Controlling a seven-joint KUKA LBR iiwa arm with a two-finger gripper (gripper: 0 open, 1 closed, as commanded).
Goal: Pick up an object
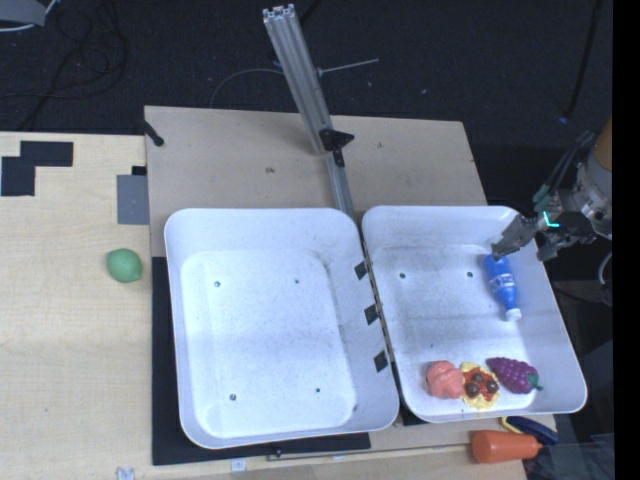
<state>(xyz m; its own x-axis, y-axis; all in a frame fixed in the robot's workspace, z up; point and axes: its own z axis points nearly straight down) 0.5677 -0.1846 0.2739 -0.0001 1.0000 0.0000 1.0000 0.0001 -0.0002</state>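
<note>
Now the gripper [523, 240] hangs at the 2 o'clock corner of the right bin [440, 230], just over the rim. Its two dark fingers point down and to the left, spread a little apart, and nothing is between them. I judge it as open and not holding anything.

The nearest thing to take is the blue bottle [501, 284]. It lies on its side on the bin floor, just below the fingers, toward 6 o'clock from them, with its white cap pointing to 5 o'clock. At the 5 o'clock corner of the same bin three small toys lie close together: an orange-pink fruit [444, 378], a yellow piece with dark spots [480, 386] and purple grapes [512, 374]. The left bin [262, 328] has bare floor. A green ball [125, 265] sits on the bench far at 9 o'clock, and an orange carrot [503, 446] lies outside the bins at 5 o'clock.

What could go wrong, in my opinion: the bottle is round and smooth, so it may roll away or slip out if the fingers close along its length and not across it. It also lies near the right wall, so one finger may hit the rim when going down. If the fingers stay so narrow, they may land on top of the bottle and only push it.
</note>
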